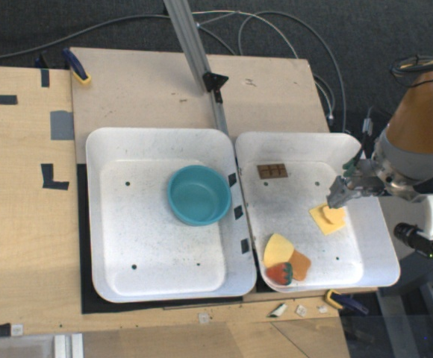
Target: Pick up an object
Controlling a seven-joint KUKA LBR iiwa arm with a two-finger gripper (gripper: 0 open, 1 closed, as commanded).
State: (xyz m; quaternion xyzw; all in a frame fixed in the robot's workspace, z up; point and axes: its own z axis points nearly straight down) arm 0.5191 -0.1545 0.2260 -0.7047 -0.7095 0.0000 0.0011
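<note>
Down in the right-hand white bin [366,263], the claw [339,198] is low over the floor of the tray, right at the upper edge of a flat pale-yellow foam square [328,220]. That square lies just below the claw tip, towards the near side of the bin, and the two look to be touching or very nearly so; from this angle I cannot tell which. Whether the claw is spread or clenched I cannot tell either: its dark tip reads as one grey mass. Nothing is visibly between its tips, so call the yellow square resting on the bin floor, not lifted.

Elsewhere in that same bin, a small brown rectangular block [272,171] sits near the far left corner, well apart from the claw. At the near left there is a cluster: a yellow rounded piece [278,249], an orange piece [301,263] and a small red round object [279,274], touching one another.

The left-hand white bin [112,200] holds a teal plastic bowl [198,194], upright, towards its right side. The grey arm with its orange band [414,118] comes in over the right rim, above the light wooden worktop [22,148].
</note>
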